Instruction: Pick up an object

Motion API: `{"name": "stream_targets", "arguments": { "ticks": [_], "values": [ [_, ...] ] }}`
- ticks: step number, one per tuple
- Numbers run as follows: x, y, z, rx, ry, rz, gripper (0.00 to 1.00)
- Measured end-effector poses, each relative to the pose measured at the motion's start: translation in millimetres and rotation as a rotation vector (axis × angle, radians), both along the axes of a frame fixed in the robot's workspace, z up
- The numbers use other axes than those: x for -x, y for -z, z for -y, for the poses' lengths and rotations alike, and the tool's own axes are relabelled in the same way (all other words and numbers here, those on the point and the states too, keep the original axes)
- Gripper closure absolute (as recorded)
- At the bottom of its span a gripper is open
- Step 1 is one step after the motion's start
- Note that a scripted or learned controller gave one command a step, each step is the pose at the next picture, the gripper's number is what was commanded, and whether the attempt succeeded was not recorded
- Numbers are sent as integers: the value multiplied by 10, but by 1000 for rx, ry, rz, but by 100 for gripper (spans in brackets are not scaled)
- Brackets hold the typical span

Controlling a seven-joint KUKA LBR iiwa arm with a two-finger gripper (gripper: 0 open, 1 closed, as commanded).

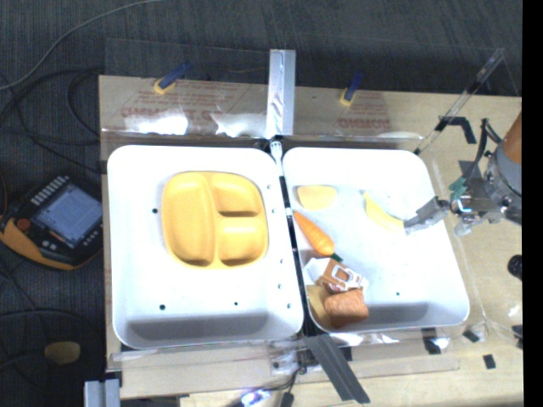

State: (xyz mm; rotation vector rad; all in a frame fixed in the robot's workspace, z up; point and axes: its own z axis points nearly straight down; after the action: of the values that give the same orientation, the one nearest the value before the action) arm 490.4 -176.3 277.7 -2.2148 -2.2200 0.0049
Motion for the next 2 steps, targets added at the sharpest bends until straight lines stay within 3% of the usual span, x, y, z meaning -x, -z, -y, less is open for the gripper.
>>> {"name": "stream_targets", "arguments": {
  "ticks": [1, 2],
  "values": [
    [-670, 287, 130, 4, 370, -2, 0],
    [-367, -333, 197, 8, 612, -1, 0]
  ]
}}
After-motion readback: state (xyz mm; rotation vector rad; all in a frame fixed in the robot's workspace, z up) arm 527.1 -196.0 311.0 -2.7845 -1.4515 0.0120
